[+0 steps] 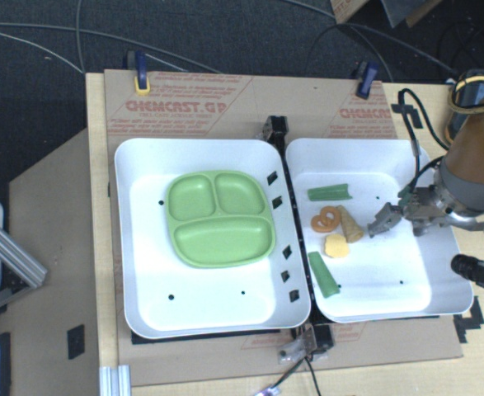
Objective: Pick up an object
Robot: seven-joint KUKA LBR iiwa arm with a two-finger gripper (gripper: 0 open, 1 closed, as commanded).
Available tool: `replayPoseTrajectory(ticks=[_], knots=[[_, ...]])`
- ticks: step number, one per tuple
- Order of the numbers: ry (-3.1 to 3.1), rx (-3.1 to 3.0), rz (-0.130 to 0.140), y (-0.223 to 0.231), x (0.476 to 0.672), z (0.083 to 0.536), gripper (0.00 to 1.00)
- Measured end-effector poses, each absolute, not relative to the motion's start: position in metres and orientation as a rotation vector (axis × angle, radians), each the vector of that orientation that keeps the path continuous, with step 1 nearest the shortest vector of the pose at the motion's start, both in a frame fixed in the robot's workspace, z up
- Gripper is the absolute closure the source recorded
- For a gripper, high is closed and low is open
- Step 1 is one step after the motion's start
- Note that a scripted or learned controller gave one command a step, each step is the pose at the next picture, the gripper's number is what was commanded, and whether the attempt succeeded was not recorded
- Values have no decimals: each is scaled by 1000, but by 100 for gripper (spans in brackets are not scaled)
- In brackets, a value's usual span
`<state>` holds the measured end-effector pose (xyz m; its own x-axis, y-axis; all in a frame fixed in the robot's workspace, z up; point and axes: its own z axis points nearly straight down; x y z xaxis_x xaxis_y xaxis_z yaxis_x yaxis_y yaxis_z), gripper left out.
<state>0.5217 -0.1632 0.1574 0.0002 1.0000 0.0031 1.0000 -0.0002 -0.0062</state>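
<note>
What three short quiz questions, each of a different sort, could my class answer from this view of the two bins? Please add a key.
1. True or false: the green divided plate lies in the right bin.
2. How many green sticks lie in the right bin?
3. Which is nearest the gripper: A) pretzel, B) cone-shaped piece, C) yellow piece?

Key: 1. False, it lies in the left bin. 2. Two: one near the far side, one near the front. 3. B.
</note>
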Motion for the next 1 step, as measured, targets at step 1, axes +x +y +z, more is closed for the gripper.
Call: replayPoseTrajectory(ticks=[1], knots=[[-2216,-2218,3,-165,517,114,0]])
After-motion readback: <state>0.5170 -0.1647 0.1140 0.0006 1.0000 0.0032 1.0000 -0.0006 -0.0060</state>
